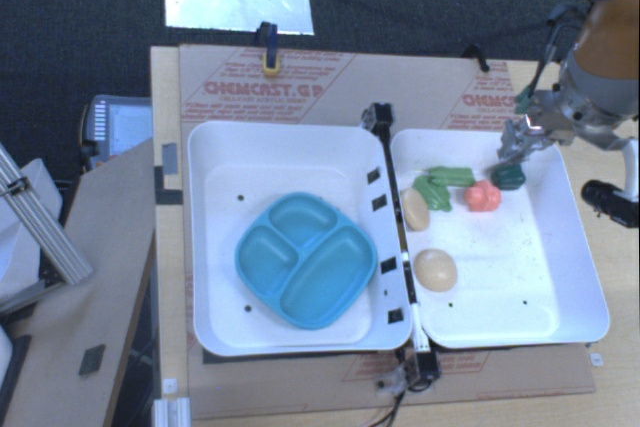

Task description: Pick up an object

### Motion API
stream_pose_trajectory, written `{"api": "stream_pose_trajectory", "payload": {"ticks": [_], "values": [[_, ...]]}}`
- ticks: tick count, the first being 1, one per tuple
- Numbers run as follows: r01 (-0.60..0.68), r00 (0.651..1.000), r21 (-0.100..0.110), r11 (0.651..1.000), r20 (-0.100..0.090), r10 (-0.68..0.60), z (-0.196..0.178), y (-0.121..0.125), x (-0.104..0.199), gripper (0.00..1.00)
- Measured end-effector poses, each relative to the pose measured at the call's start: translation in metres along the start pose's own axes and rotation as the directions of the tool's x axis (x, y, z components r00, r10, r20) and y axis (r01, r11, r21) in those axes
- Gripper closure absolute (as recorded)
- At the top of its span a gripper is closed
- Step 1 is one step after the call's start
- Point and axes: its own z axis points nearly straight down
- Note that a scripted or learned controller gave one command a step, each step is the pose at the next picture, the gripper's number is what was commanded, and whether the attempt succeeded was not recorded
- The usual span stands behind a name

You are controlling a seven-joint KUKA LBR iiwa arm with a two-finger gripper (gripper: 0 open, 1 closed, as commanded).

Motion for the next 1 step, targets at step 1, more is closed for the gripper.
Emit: {"api": "stream_pose_trajectory", "payload": {"ticks": [1], "values": [[0.005,1.0,0.005,1.0,-0.003,-0.005,-0.0009,0.0081,0.0526,1.0]]}}
